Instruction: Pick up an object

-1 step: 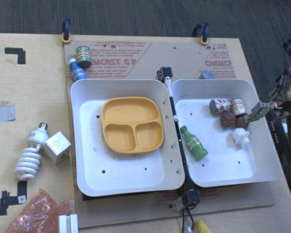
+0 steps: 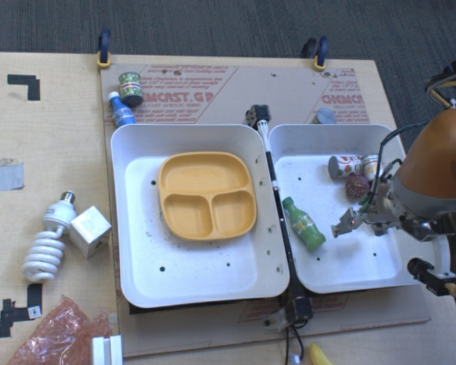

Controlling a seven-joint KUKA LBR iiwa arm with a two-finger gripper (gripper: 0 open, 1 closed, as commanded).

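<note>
We see two white bins side by side on the bench. The left bin (image 2: 129, 226) holds a yellow tray (image 2: 207, 195) with three parts. The right bin (image 2: 342, 276) is where our gripper (image 2: 348, 225) is now, low down near the middle of the bin floor. Its fingers are too small and dark for us to make out, so we cannot tell how they stand, and we see nothing held in them. Just to the left of the gripper lies a green bottle (image 2: 303, 223) on its side, tilted, with its cap end up toward the wall between the bins. We think this is the thing to go for, because it is the nearest one. Farther back in the same bin there is a small can (image 2: 344, 165) lying on its side, and a dark red ball-like thing (image 2: 357, 186) just beside it. We guess the bottle is light plastic, fairly stiff, and smooth, so it may slip. It is round, so it may roll away if we push it from one side. The best place to take hold looks like the fat middle part, with one finger on each long side. The can would likely be hard and smooth too, and it could roll just the same.
</note>
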